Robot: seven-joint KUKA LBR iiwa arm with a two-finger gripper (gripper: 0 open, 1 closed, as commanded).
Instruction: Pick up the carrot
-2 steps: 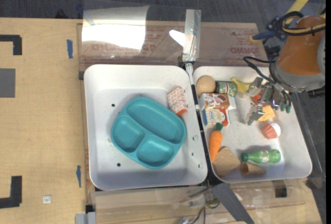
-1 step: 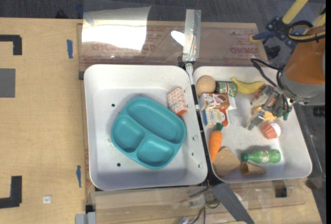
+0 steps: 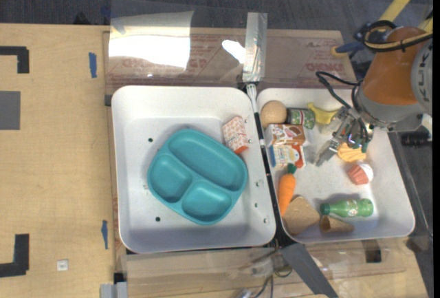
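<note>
The tool (image 3: 338,141) hangs over the upper middle of the right bin (image 3: 402,183), its metal fingers slightly spread and pinching nothing. It reaches in from the grey arm (image 3: 395,87), whose orange band sits just above the wrist. Its tips hover just beside a yellow and orange toy (image 3: 353,151), with a small red and white piece (image 3: 360,173) lying a little below that.

The carrot (image 3: 287,191) lies in the same bin, close to its left wall, well apart from the tool. It is a short, bright orange toy with a green top; the green end points up towards a small red and white carton (image 3: 286,144), and the narrowing orange end points down, touching or just beside a tan wedge (image 3: 298,215). A green bottle (image 3: 348,208) lies on its side near the bin's lower edge. Further up sit a tan egg-like ball (image 3: 273,113), a small dark can (image 3: 300,118) and a yellow banana shape (image 3: 322,113).

The left bin (image 3: 134,152) holds a teal divided plate (image 3: 197,175) and a small patterned box (image 3: 235,133) near its right wall. Both bins rest on the counter (image 3: 55,152).
</note>
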